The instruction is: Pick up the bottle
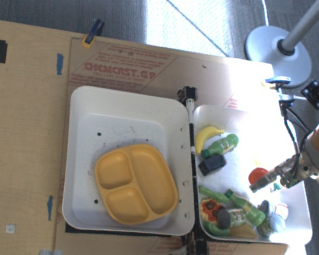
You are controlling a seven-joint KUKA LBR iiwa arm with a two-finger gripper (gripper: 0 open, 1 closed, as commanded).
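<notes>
**Clerk:** Item one, left bin (81,142): one yellow divided plate (135,182), lying flat. Item two, right bin (248,122): a banana (207,135), a small green bottle (222,144) lying on its side just beside it, and a black block (212,163) touching the bottle's lower end. Red round thing (258,175) near the middle. Along the near wall, a heap: a dark green bottle (246,208) lying flat, something grey (224,218), green pods (214,194), a packet under them.

**Visitor:** And the gripper?

**Clerk:** Gripper (266,183), over the right bin, just beside the red thing and above the heap. Whether the jaws stand wide or narrow I cannot tell; the end is blurred and seen at a slant. Nothing shows between them.

**Visitor:** What could spoil the pick?

**Clerk:** Three entries, my judgement only. One: the heap is crowded, so a descent there may close on the grey thing or a pod instead of the dark bottle. Two: both bottles lie flat and round, and a grip across the wrong axis may roll them aside. Three: the red thing sits so near the gripper that a finger may land on it and shove it. The small bottle is pinned between banana and block, leaving little room for fingers.
</notes>
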